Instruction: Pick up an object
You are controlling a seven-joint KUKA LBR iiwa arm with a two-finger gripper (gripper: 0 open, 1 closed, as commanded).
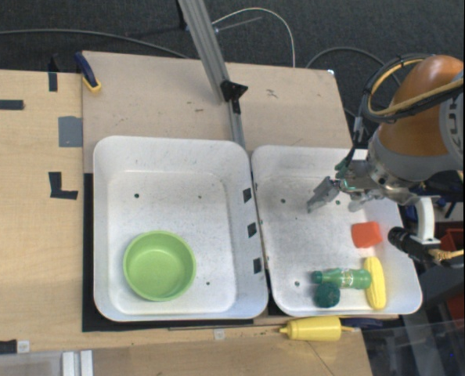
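The right bin [295, 171] serves as the landmark here. The gripper [336, 197] hangs above its upper half, the arm [420, 124] reaching in from the bin's right side with its orange band showing over the grey wrist. Two dark fingers [321, 195] splay outward toward the bin's left, spread apart and released, with nothing between them; bare white floor lies beneath them.

Inside the same bin, toward its right wall and just below the gripper, lies an orange block [365, 234], apart from the fingers. Nearer the bin's lower edge rests a green bottle [340, 279] on its side, its dark green cap end [325, 294] pointing toward the bin's lower left. A yellow banana-shaped toy [374, 281] lies just beside the bottle's right end, touching or nearly touching it, close to the bin's lower right corner.

Outside the bin, just past its lower rim, a yellow bottle-like object [315, 329] lies on the table [29, 210]. To the left of the right bin sits the left bin [170, 155], touching it along the shared edge, and it holds a green bowl [160, 265] in its lower left part. A grey pole [205, 37] rises from above the seam between the two bins.
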